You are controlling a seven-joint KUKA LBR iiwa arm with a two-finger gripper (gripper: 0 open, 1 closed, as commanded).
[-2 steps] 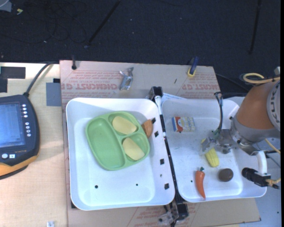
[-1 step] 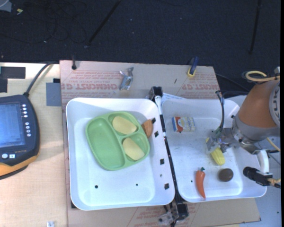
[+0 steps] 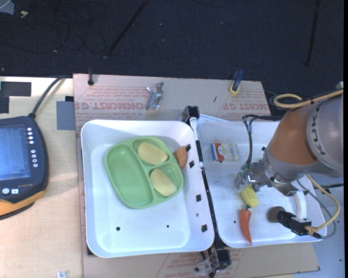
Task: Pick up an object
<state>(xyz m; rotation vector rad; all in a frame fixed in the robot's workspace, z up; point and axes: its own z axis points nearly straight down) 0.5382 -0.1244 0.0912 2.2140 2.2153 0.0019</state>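
Arm's down in the right shallow white bin (image 3: 261, 239), pincer (image 3: 247, 181) just above the small yellow corn cob (image 3: 249, 198); can't tell its state. Orange carrot (image 3: 245, 225) lies just below; green divided plastic plate (image 3: 142, 172) sits left.

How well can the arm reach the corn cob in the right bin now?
Probably yes. The end effector hangs right above the corn cob in the right bin, and only the chili pepper lies close, below it.

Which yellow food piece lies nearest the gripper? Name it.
The small yellow corn piece in the right bin, just below the gripper; the two yellow pieces lie in the green tray.
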